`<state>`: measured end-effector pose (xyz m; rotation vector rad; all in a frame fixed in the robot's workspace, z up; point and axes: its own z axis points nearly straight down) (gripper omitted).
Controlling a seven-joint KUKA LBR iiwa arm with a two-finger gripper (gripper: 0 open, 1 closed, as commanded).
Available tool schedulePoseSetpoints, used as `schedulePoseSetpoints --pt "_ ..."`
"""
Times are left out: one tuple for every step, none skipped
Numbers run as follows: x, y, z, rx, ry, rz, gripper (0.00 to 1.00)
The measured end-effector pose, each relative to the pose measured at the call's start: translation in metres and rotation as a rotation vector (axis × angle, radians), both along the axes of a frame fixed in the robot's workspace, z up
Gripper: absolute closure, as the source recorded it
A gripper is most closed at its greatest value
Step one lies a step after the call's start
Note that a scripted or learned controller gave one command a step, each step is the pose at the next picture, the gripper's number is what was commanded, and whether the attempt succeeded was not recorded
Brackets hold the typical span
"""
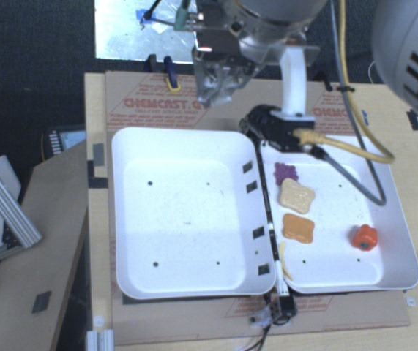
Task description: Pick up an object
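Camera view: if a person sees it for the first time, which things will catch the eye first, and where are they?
The grey arm with its orange band fills the top, its gripper hanging over the cardboard behind the bins. In the right bin, small items stand out: a purple piece, a pale toast slice, an orange-brown slice and an orange object. The left bin looks plain white.

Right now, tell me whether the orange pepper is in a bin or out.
In. The orange pepper lies on the floor of the right bin, near its right wall, apart from the two bread slices.
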<state>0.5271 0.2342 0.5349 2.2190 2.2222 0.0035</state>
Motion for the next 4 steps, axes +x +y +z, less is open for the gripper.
schedulePoseSetpoints --pt "0.0 0.0 0.0 0.0 0.0 0.0 0.0" --pt "0.0 0.0 0.012 0.002 -0.003 0.002 1.0" --pt "0.0 0.0 0.023 0.003 -0.005 0.004 1.0" --pt "0.0 0.0 0.023 0.002 -0.004 0.004 0.0"
